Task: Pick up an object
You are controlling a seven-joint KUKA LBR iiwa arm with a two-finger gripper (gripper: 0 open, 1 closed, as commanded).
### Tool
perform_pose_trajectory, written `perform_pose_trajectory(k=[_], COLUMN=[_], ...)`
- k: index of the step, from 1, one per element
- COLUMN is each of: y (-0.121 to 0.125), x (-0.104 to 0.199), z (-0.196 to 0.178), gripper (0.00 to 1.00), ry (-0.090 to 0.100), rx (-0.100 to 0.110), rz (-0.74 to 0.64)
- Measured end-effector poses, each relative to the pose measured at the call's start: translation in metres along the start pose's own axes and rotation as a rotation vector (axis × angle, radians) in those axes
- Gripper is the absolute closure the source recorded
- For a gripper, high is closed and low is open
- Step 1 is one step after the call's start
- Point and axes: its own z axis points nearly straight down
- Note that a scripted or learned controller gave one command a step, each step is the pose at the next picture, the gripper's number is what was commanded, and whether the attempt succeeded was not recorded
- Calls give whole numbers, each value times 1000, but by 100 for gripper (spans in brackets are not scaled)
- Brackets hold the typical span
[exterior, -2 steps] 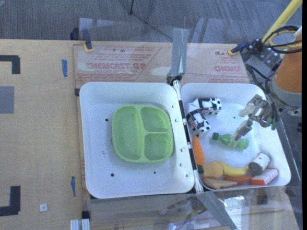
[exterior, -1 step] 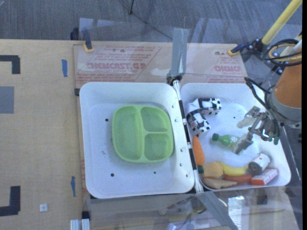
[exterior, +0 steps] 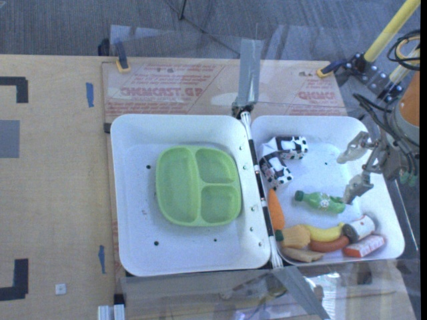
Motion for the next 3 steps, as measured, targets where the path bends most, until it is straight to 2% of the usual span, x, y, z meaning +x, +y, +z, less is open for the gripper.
perform_pose_trajectory(k=[1, 2, 3], y=[24, -18, -17], x=[52, -26, -29], z=[139, 154, 141], gripper=[0, 0, 100], ry=[1, -8, -23], rx=[-1, 1, -1], rz=[-251, -233, -229])
